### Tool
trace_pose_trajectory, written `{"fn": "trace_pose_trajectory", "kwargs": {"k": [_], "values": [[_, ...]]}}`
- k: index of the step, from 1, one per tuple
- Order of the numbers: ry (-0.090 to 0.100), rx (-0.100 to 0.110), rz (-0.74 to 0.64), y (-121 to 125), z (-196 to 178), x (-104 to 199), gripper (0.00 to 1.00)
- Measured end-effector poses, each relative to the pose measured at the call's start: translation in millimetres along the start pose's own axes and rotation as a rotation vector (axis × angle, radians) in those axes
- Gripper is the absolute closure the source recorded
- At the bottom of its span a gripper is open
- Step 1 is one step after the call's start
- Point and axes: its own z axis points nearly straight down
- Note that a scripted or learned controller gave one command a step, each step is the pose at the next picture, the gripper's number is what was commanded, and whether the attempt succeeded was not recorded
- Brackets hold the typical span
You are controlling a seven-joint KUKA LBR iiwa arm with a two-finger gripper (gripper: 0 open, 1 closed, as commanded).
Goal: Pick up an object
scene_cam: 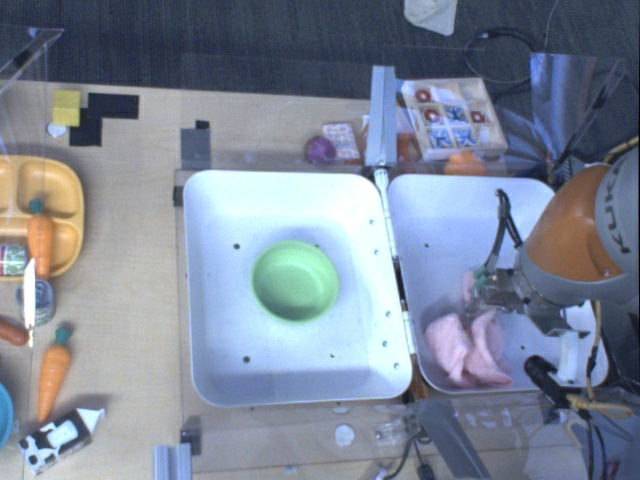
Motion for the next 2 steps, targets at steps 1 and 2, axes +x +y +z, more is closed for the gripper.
{"fn": "trace_pose_trajectory", "kwargs": {"k": [1, 2], "values": [[0.007, 0.021, -0.204, 58.0, -114.1, 43.1, 1.00], [0.007, 0.021, -0.204, 57.9, -114.0, 43.1, 0.00]]}}
